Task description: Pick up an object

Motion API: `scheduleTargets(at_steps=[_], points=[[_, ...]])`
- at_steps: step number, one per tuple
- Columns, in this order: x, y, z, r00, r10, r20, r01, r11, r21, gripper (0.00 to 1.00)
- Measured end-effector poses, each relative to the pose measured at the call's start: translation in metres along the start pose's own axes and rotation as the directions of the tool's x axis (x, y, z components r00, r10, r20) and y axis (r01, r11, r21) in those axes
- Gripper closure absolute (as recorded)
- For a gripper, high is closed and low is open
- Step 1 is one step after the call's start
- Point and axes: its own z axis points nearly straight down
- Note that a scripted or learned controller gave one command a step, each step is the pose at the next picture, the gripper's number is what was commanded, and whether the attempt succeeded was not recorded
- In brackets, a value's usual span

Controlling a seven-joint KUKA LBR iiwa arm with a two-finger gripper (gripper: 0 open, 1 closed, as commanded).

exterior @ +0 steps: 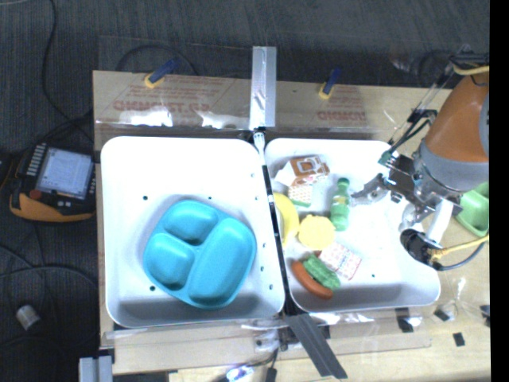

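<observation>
The right bin (pixel 374 213) holds a cluster of toy foods in its left half. A green bottle (pixel 341 204) lies lengthwise, cap toward 12 o'clock. At its 10 o'clock sits a small brown-and-white printed packet (pixel 306 168), with a checkered piece (pixel 300 189) just below. A yellow banana (pixel 286 216) lies along the left wall, touching a yellow disc (pixel 316 233). Toward 6 o'clock lie a pink-checkered packet (pixel 342 259) and a green vegetable on an orange piece (pixel 316 275).

You won't make out any words here: the red lettering printed along the cardboard sheet (pixel 238 102) behind the bins is too blurred to read, and the lit screen of the handheld device (pixel 60 173) at left shows no legible characters
</observation>
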Motion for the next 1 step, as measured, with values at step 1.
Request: scheduleTargets(at_steps=[1], points=[[-0.0217,-0.0217,0.0281,0.934,-0.358,-0.001,0.358,0.934,-0.001,0.00]])
